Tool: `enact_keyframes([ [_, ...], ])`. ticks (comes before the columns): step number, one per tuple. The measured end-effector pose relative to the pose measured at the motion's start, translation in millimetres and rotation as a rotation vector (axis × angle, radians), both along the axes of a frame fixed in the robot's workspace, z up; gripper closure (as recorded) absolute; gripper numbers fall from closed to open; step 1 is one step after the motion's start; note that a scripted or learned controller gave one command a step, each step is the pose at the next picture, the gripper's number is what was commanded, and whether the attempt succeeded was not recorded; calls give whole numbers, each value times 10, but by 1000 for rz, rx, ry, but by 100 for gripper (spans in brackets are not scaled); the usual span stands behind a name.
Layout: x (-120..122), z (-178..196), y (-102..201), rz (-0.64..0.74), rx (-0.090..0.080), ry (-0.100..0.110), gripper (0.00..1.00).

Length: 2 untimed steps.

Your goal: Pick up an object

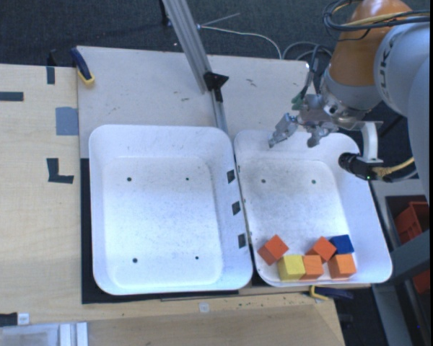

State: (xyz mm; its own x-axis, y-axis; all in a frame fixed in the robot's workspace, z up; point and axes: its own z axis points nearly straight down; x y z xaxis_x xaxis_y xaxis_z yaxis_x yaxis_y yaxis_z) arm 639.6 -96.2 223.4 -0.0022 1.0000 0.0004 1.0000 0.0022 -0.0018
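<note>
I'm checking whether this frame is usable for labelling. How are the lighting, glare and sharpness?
Camera view: even, soft lighting; the white bins are bright with detail washed out; the blocks cast only faint shadows; the hand looks slightly soft, its fingers hard to resolve; the whole frame is mildly grainy.

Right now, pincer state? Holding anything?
Pincer: open, nothing between its fingers, above the far end of the right bin. Blocks lie at the near end.
</note>
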Motion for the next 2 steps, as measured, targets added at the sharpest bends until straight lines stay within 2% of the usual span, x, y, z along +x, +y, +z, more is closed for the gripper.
enact_keyframes([
  [1,-585,-706,-26,-3,1,11,0],
  [2,-385,-1358,71,0,0,5,0],
])
